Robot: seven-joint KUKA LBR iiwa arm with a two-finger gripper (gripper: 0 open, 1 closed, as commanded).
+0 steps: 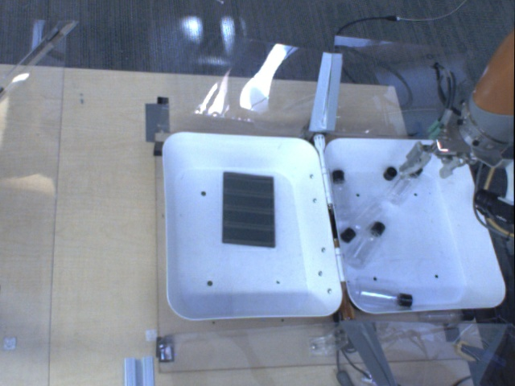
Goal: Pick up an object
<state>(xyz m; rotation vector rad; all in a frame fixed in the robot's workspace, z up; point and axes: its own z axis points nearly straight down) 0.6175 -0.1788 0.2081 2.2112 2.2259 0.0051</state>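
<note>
My fingers (430,158): spread apart, nothing between them, over the right bin's (483,296) upper edge, upper right of frame.
Clear vials: black-capped, scattered in that bin; one (398,179) just left of me, another (384,298) along the bottom edge.
Left bin (185,280): dark ribbed block (249,209) at centre.

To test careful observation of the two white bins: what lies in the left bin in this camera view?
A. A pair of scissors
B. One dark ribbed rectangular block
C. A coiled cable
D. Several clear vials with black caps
B: the left bin holds one dark ribbed rectangular block near its middle, while the clear vials with black caps lie in the right bin.
</note>
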